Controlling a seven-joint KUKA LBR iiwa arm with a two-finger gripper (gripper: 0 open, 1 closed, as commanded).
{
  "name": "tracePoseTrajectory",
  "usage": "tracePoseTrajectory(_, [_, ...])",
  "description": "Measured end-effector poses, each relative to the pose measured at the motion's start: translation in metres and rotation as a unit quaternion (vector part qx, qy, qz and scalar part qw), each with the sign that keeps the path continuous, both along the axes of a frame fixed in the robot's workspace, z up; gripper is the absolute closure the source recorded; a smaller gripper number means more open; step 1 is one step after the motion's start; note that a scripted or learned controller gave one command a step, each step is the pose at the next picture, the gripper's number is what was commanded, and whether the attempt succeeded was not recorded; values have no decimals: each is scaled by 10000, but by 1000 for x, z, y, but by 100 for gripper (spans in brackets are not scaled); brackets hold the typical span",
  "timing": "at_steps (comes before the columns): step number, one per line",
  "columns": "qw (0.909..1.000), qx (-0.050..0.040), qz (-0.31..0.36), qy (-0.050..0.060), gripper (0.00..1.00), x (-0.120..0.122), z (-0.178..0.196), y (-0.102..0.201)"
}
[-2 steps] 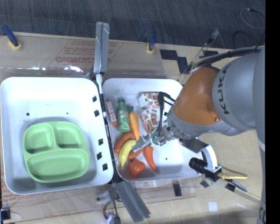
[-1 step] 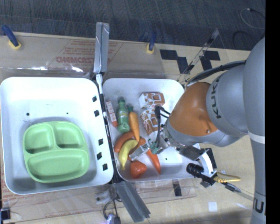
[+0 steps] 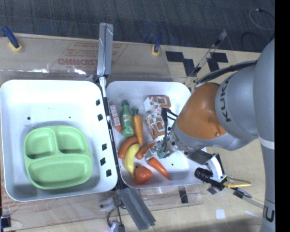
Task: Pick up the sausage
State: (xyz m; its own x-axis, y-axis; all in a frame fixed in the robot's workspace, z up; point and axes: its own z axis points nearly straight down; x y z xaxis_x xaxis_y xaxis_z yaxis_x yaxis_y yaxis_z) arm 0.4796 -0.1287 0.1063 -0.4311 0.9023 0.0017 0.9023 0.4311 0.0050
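Counted two white bins: left bin, right bin, side by side on the bench.

In left bin: 1 green plate, divided into 3 compartments.

In right bin, tallied:
- 1 green bottle, lying near the left wall
- 1 small red packet, just left of the bottle
- 1 brown-and-white carton, toward the far side; print on it too small to read
- 2 carrots: long carrot beside the bottle, short carrot near the front wall
- 1 curved orange-red piece
- 1 banana, touching that piece
- 1 red round fruit at the front wall
- 1 sausage, reddish-brown, mid-bin between the banana and the short carrot, just left of the gripper

Gripper low over the middle of the right bin, close beside the sausage. Cannot tell whether the claw is wide or narrow; contact with the sausage also unclear.

On the bench edge: 2 blue clamps, one at far left, one at centre.

Writing noted: "KU" legible on the grey arm; red print on the bench sheet, apparently "CHEMCAST".
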Motion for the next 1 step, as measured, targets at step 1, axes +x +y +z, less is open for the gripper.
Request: tracePoseTrajectory(1, [9850, -28, 1726, 3, 100, 11, 134, 35])
